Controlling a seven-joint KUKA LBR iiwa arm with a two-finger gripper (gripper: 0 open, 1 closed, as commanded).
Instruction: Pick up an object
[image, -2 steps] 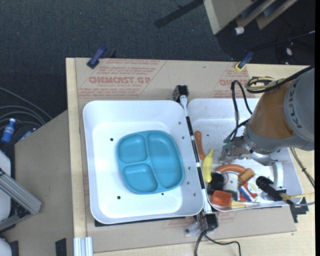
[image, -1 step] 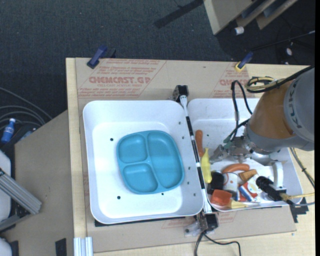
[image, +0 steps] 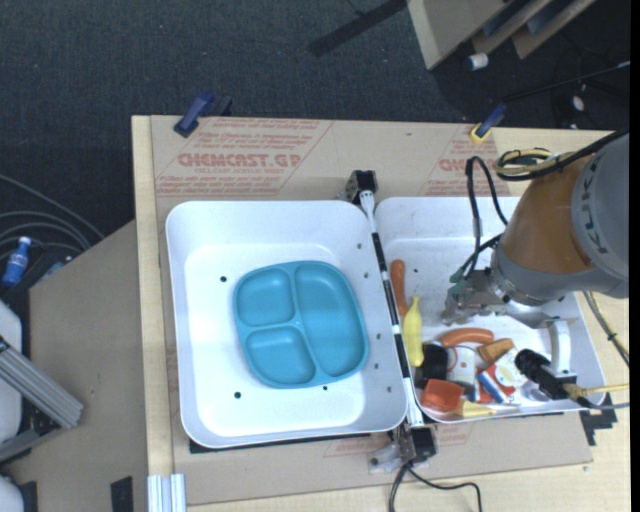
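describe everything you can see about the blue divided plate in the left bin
The blue divided plate is a light blue, rounded-rectangle tray that looks like smooth plastic, with raised ridges splitting it into three compartments: two in its upper part and one in its lower part. It lies flat and right side up on the floor of the left bin, roughly centred and turned slightly askew. Nothing sits in it or touches it.

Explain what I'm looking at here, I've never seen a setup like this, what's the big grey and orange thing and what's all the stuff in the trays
One camera looks down at a slant on a bench. The grey and orange thing is a robot arm reaching in from the right; its hand hangs over the right bin. I cannot tell whether it grips anything. That bin holds small toy-like items: a yellow banana, an orange carrot and a cluttered pile of others. The left bin holds a blue divided plate.
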